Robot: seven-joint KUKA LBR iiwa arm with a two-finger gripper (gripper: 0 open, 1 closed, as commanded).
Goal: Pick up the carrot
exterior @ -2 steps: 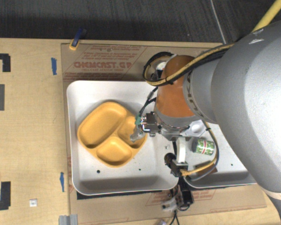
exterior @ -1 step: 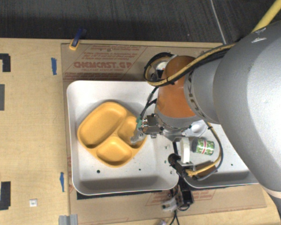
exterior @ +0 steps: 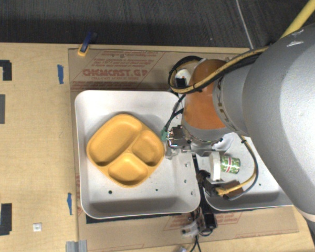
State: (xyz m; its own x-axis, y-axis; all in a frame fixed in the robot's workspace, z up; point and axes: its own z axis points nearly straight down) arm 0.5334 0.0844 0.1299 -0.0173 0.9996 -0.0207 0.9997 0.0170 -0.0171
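Observation:
My gripper (exterior: 201, 149) hangs straight down over the left part of the right bin (exterior: 262, 193), close to the wall shared with the left bin (exterior: 94, 193). The wrist with its orange band (exterior: 202, 104) and the thick grey arm (exterior: 273, 114) cover most of the right bin from above. A white can with a green and red label (exterior: 229, 164) lies on its side just right of the gripper. A small green bit (exterior: 164, 135) peeks out at the gripper's left side, by the left bin's right rim; I cannot tell what it is.
A yellow plate with three compartments (exterior: 125, 148) fills the middle of the left bin. Both bins rest on a brown cardboard sheet (exterior: 115, 70) on the wooden bench. A small blue and yellow object (exterior: 85, 44) lies at the cardboard's far edge.

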